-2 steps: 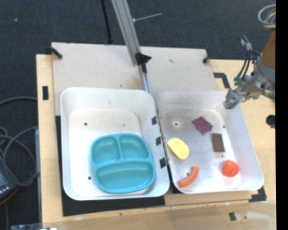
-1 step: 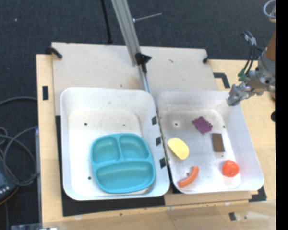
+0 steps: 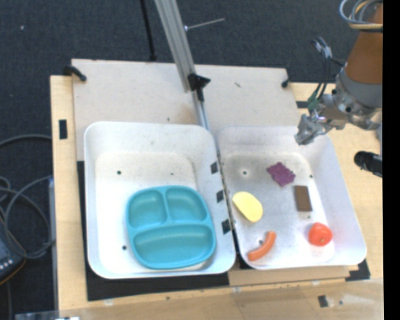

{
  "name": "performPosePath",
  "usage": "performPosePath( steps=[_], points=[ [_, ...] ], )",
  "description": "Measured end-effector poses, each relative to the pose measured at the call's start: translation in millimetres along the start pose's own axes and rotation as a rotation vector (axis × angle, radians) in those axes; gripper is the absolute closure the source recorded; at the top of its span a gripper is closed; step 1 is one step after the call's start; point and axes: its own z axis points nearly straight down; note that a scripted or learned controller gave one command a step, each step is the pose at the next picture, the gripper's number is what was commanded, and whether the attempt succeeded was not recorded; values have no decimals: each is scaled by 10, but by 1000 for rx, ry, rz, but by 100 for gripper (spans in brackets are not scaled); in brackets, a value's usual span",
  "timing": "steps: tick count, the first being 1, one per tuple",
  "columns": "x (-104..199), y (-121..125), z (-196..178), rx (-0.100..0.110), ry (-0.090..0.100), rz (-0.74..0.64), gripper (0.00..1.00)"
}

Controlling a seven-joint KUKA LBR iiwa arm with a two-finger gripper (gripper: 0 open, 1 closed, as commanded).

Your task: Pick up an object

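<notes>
The right bin (image 3: pixel 253 145) holds a purple lump (image 3: pixel 281 174), a brown block (image 3: pixel 303 198), a yellow lemon-like piece (image 3: pixel 248 207), a red tomato-like ball (image 3: pixel 320 234) and an orange sausage-shaped piece (image 3: pixel 262 246). My gripper (image 3: pixel 307 131) hangs over the bin's far right corner, above and to the right of the purple lump. Nothing shows between its fingers. The arm's orange band (image 3: pixel 367 55) rises at the right edge.
The left bin (image 3: pixel 107 152) carries a teal divided plate (image 3: pixel 169 227). A slanted metal pole (image 3: pixel 177 35) comes down to the seam between the bins at the back. Cables lie on the floor at the left.
</notes>
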Motion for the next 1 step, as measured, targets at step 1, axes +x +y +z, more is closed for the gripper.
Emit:
performPosePath(
  steps=[1],
  points=[
    [529,116,150,3,0,0,100]
  ],
)
